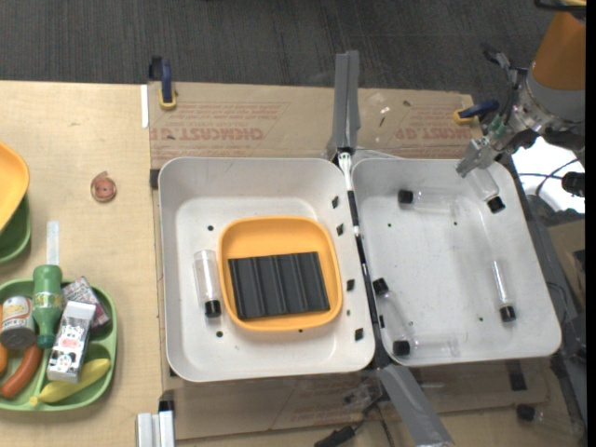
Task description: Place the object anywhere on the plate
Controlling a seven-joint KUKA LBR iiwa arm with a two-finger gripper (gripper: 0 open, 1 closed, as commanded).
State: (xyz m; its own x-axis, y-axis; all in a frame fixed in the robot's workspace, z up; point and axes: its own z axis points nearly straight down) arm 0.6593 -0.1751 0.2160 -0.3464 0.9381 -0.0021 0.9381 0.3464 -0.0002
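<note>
Reaching in at the upper right, the arm (pixel 559 59) is cut off; its gripper (pixel 477 159) blurs, fingers unreadable. A dark ridged object (pixel 278 284) lies on the orange plate (pixel 279 240).

Single fixed camera above the bench (pixel 74 156), tilted down toward twelve o'clock, moderately far, both white bins (pixel 177 250) centred, arm (pixel 563 54) entering at two o'clock

The arm (pixel 565 45) comes in from the top right corner, orange band showing above the grey wrist. Its claw (pixel 475 159) hangs low and angles down-left, with nothing visibly caught in it.
</note>
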